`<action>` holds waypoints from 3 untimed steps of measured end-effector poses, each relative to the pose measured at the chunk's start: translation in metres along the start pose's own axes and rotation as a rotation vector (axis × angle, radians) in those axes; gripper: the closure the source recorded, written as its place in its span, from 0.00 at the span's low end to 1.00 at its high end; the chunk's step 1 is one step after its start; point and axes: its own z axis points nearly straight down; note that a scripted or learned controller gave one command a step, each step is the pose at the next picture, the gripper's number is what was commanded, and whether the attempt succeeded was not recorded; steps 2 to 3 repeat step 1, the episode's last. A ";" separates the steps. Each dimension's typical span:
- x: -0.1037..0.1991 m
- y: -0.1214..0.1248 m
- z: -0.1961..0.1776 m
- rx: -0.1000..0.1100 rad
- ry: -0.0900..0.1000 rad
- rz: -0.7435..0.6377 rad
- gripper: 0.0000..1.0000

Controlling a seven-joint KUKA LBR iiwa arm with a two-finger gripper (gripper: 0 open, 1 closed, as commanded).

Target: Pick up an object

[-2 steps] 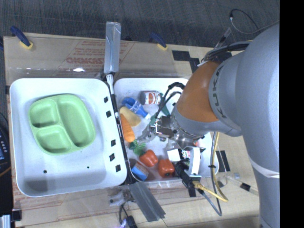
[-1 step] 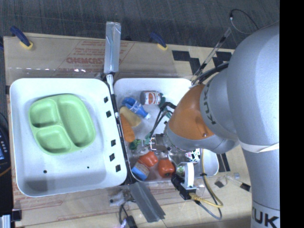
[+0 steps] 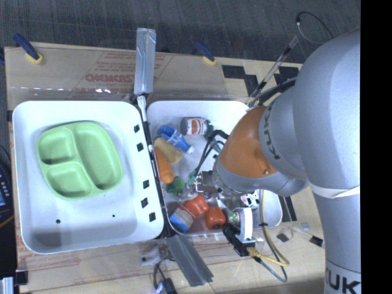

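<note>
Fingers sit under the wrist body, so I cannot tell whether they are spread or pressed together; nothing is seen between them. Two-finger gripper [image 3: 211,195] is low in the right-hand shallow white bin [image 3: 236,108], over its near half.

Candidate objects are all in that bin. A red rounded plastic piece [image 3: 196,206] lies just beside the gripper, on its near-left side. A second red lump [image 3: 215,217] touches it. A blue-and-white bottle [image 3: 180,220] lies at the near wall, and an orange carrot-shaped toy [image 3: 165,170] lies along the dividing wall, long axis running near-to-far.

Left-hand white bin [image 3: 24,118] holds a pale green divided plate [image 3: 78,158], well apart from the gripper.

Grey arm with orange band [image 3: 248,149] reaches in from the right, wrist bent steeply down.

Judgement: the red piece is the nearest target, needing a short shift towards the near-left.
</note>
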 end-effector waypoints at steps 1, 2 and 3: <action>0.053 0.063 -0.166 -0.004 -0.002 0.116 1.00; 0.053 0.063 -0.166 -0.004 -0.002 0.116 1.00; 0.053 0.063 -0.166 -0.004 -0.002 0.116 1.00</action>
